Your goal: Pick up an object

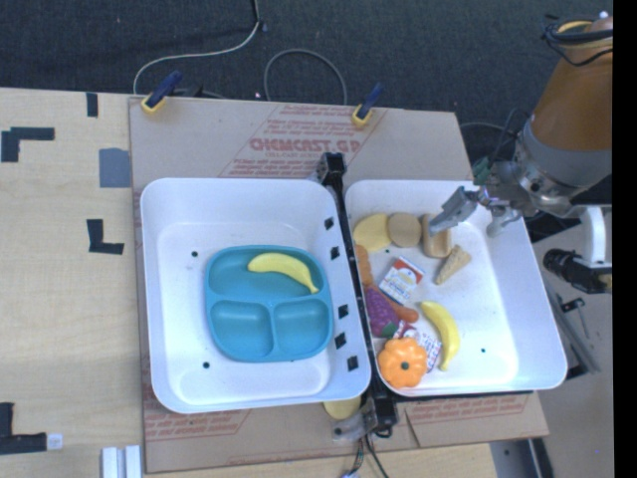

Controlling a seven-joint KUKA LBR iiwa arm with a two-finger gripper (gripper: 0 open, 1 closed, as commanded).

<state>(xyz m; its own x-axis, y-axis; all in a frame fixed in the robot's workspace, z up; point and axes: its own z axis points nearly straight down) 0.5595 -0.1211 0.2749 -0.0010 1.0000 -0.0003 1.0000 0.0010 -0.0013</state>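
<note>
Far off to the pincer's left sits the left bin (164, 267), a blue divided tray (267, 307) inside it with a banana (286, 269) lying in its top compartment. Moving right into the right bin (518, 317): an orange pumpkin (402, 363) and a second banana (443, 332) lie well below the pincer, a small red-and-white packet (400, 280) nearer. Bread-like pieces (405, 229) lie just left of the pincer (450, 214), which hovers low over them; whether it's open or closed, I cannot tell.
</note>
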